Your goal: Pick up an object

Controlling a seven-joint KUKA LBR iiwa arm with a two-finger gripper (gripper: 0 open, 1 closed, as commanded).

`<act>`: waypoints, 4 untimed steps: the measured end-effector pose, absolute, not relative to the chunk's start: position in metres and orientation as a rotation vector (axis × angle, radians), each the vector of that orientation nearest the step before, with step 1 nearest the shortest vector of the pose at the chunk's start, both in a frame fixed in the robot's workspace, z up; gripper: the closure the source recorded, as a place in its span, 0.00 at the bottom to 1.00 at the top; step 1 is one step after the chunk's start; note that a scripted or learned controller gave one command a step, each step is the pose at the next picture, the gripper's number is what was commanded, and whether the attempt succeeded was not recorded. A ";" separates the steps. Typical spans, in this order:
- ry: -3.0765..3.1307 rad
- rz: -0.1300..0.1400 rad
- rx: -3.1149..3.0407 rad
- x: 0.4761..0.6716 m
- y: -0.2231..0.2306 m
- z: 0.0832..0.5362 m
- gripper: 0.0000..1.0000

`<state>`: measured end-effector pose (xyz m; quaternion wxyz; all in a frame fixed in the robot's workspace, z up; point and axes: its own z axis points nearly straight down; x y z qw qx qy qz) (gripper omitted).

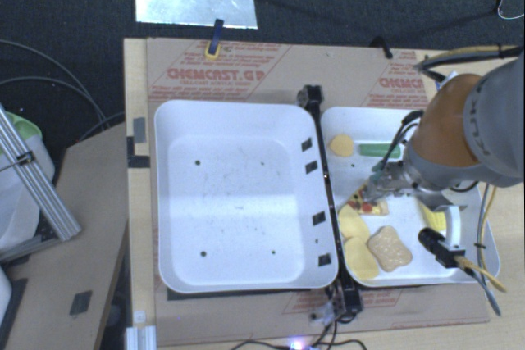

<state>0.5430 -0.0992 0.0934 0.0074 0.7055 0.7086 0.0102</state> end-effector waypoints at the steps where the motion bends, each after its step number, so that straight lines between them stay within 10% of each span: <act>1: 2.225 0.005 2.214 0.538 -0.087 0.112 1.00; 2: 2.225 0.008 2.209 0.622 -0.089 0.084 1.00; 3: 2.229 0.009 2.210 0.538 -0.032 0.190 1.00; 4: 2.236 0.011 2.207 0.528 0.046 0.221 1.00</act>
